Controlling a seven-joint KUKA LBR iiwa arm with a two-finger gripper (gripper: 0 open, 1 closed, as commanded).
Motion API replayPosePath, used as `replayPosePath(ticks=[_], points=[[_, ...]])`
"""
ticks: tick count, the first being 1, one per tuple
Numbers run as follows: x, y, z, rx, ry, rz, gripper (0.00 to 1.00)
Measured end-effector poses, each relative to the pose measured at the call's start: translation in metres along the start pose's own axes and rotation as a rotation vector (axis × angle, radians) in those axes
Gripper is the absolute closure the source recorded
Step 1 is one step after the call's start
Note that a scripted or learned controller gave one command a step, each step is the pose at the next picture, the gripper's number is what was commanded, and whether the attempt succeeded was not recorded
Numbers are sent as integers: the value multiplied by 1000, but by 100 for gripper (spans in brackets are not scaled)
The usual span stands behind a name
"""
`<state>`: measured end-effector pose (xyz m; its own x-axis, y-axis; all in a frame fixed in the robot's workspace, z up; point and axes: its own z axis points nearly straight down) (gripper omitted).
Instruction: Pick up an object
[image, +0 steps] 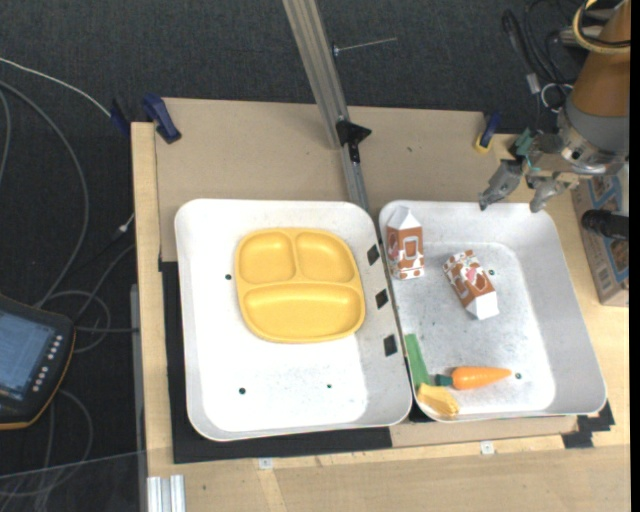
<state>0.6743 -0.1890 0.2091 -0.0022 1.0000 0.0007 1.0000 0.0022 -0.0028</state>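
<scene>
The hand (517, 190) hangs over the far edge of the right bin (560, 300), its two fingers (497, 188) spread apart and grasping nothing; it sits well apart from every object, so I judge the pick has not started and any of them could be the target. Inside that bin an upright small carton (404, 244) stands near the left wall, and a second carton (471, 283) lies tipped on its side near the middle, both printed brown and white with lettering too small to read. A toy carrot (478, 377) lies near the front rim, beside a green stick (414, 357) and a yellow piece (438, 401) in the front left corner. The left bin (205, 330) holds a yellow divided plate (298, 283), lying flat. Both bins rest side by side on the wooden surface (250, 150), probably so items can be moved between them.
</scene>
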Motion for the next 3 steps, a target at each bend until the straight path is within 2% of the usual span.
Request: replayPosePath(ticks=[1,3], points=[[0,0,0,1,-1,0,0],[3,-5,116,5,1,0,0]])
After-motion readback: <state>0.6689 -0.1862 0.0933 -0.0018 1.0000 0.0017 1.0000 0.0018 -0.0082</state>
